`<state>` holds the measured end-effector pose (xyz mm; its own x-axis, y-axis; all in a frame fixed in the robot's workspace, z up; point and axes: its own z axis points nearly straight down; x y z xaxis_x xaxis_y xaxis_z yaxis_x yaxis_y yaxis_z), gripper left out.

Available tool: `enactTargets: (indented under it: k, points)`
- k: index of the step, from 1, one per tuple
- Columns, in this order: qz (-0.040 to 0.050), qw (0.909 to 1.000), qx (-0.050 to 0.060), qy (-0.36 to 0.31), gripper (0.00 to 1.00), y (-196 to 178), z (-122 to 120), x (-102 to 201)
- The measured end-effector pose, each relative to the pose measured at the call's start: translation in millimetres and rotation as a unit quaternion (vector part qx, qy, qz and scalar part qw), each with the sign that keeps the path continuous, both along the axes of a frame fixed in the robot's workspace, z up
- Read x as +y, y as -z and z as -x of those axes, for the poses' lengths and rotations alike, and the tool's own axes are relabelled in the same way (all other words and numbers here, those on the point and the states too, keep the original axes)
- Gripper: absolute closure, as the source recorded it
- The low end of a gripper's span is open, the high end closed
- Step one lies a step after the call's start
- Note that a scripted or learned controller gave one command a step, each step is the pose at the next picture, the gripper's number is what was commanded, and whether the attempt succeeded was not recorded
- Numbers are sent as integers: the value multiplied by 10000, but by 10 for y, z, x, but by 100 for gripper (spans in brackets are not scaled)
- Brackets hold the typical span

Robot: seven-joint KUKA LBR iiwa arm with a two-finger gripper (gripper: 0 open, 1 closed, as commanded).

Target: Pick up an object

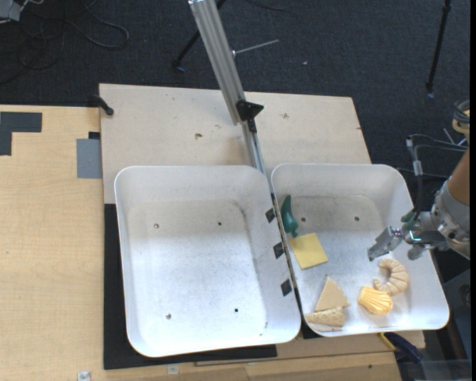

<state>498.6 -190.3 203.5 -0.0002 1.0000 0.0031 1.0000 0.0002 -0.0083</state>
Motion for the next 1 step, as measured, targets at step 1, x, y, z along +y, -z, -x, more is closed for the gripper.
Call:
enactTargets:
  k: [1]
  points:
    - [8,10000,-27,10,0,-25,-9,-7]
